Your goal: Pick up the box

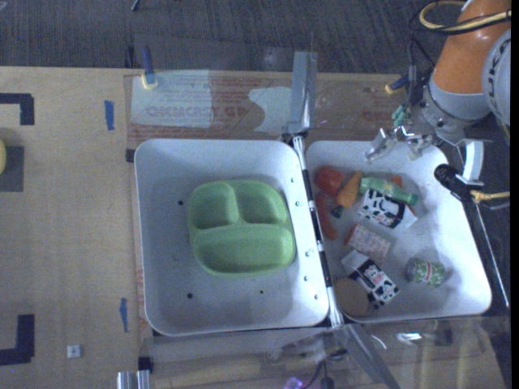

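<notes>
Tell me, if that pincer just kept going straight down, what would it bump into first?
Probably bare floor of the right bin, near its far edge. The pincer hangs above that spot, beyond the toy food and cartons. Depth is hard to judge from this slanted view.

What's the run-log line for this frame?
arm: over right bin's far edge | hand: above bin, no item between fingers | box: lying in right bin, untouched | left bin: green divided tray

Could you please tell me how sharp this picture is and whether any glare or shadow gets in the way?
Camera view: soft overall, so print on the cow-patterned box is unreadable; the gripper is blurred; pale glare on the taped sheet behind the bins; the green tray casts only faint shadow in the left bin.
</notes>
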`<action>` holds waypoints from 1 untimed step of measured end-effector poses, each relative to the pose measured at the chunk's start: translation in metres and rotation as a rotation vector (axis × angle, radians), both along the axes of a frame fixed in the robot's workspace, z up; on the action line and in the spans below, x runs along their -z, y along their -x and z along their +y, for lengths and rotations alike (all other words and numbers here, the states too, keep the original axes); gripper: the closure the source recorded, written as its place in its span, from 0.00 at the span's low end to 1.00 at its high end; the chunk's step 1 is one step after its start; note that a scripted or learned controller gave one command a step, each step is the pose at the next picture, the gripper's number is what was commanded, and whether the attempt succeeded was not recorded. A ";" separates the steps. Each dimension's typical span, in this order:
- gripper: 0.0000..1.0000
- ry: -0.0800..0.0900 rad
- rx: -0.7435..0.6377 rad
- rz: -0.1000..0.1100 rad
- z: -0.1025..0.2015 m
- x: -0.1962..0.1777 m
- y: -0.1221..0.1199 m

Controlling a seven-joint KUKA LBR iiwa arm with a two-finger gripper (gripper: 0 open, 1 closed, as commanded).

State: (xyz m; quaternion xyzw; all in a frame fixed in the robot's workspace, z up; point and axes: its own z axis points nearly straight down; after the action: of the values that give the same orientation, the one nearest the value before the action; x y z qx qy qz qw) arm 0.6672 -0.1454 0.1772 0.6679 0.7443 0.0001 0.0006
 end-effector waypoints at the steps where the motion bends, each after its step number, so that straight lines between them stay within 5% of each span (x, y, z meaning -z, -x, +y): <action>1: 0.00 0.000 -0.035 -0.002 0.043 0.091 0.038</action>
State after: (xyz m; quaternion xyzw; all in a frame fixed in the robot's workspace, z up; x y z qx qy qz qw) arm 0.6290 -0.1025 0.0859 0.6546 0.7560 0.0009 0.0014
